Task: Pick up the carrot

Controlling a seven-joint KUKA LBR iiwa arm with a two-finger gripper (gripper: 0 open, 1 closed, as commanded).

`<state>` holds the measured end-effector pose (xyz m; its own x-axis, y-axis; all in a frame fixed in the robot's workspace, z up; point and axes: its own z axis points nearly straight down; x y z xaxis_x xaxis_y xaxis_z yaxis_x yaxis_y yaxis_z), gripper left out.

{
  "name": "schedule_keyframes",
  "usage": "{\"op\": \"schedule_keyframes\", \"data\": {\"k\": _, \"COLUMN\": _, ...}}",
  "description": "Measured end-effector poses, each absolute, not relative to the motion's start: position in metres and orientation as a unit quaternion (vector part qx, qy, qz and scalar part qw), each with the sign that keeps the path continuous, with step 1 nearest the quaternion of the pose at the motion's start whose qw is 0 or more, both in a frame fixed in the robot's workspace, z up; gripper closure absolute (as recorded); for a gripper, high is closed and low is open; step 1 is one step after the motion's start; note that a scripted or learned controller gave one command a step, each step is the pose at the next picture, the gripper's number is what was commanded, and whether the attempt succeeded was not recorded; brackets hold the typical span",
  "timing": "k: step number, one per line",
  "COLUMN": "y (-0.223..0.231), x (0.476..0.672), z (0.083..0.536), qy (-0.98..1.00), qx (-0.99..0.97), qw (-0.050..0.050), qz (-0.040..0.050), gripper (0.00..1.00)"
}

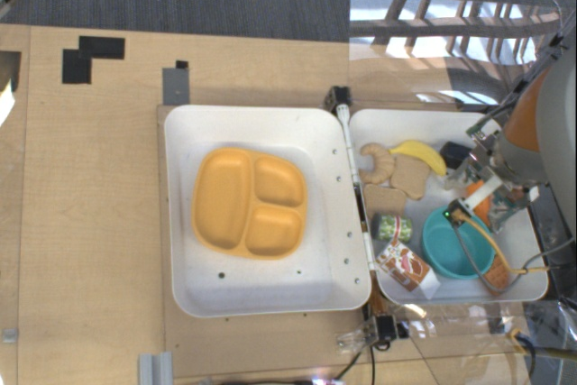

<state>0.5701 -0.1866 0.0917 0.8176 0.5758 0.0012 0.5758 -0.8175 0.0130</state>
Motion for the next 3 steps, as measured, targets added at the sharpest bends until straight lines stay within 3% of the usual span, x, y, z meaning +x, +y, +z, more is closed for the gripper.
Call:
{"op": "schedule_keyframes", "data": {"k": 1, "y": -0.186, "x": 0.572, "z": 0.104, "qy": 0.309, "qx": 0.951, "qw": 0.008, "qz": 0.0041, "gripper": 1.0}}
{"op": "schedule_keyframes", "data": {"k": 2, "y": -0.185, "x": 0.572, "z": 0.104, "qy": 0.31, "qx": 0.951, "qw": 0.007, "qz": 0.0034, "gripper": 0.0}}
{"op": "schedule_keyframes", "data": {"k": 3, "y": -0.2, "x": 0.588, "z": 0.087, "qy": 0.291, "qx": 0.957, "qw": -0.005, "qz": 0.0023, "gripper": 0.0}}
